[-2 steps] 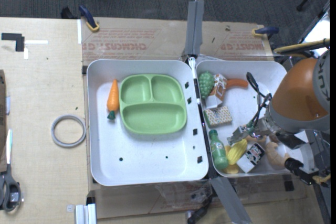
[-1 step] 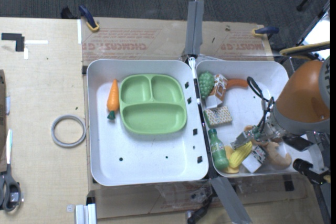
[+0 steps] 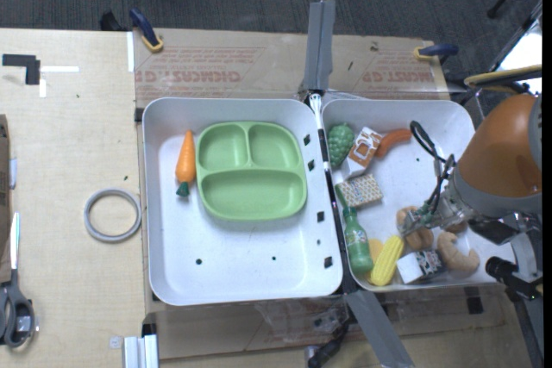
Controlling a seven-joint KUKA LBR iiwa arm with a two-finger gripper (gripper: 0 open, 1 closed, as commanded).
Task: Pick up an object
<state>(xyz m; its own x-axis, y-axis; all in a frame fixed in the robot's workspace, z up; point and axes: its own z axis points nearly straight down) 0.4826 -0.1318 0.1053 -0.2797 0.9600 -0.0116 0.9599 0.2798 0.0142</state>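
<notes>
While reaching in from the right edge:
Arm (image 3: 504,155): grey, orange band above wrist, over right bin's right wall.
Gripper (image 3: 429,218): low in right bin (image 3: 392,112), among toys near front right corner; finger spread cannot be told, hidden in cables and clutter.
Right bin, left wall: green bottle (image 3: 354,239) lying along it, green leafy toy (image 3: 339,140) toward back.
Right bin, middle: crumb-patterned block (image 3: 360,190), orange-white carton (image 3: 365,147), orange curved piece (image 3: 393,138).
Right bin, front: yellow corn (image 3: 387,259), tan pretzel shape (image 3: 455,252) just beside gripper.
Left bin (image 3: 233,276): green divided plate (image 3: 252,171) toward back; carrot (image 3: 185,161) touching plate's left rim.
Bench, left edge: grey ring (image 3: 112,214), scissors (image 3: 15,306).
</notes>
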